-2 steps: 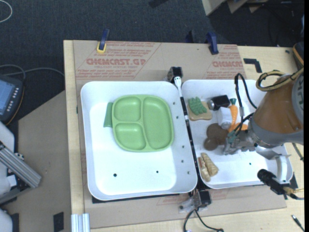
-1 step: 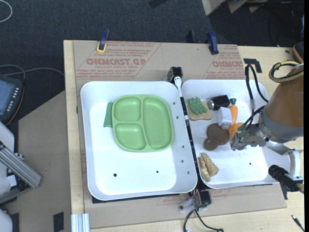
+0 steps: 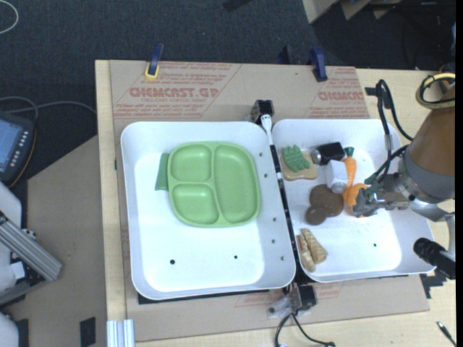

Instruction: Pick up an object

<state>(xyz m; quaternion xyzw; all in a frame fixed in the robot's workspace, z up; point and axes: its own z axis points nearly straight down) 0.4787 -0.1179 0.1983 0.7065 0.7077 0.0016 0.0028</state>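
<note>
The right bin [image 3: 376, 255] holds several small items. A tan cracker with a green top [image 3: 296, 162] lies at its upper left, with a black block [image 3: 329, 152] beside it. An orange carrot [image 3: 351, 177] lies lengthwise in the middle, next to two brown round patties [image 3: 323, 202]. A tan ridged piece [image 3: 312, 249] rests against the bin's lower left wall. My gripper [image 3: 361, 199] reaches in from the right and sits low at the carrot's near end, just right of the patties. Its tip is dark and partly merged with the carrot's orange end.
The left bin [image 3: 145, 251] carries a green divided plate [image 3: 213, 183] with a green flap at its left edge. Blue and yellow clamps [image 3: 153, 63] pin the cardboard at the back. Cables trail along the right bin's right side.
</note>
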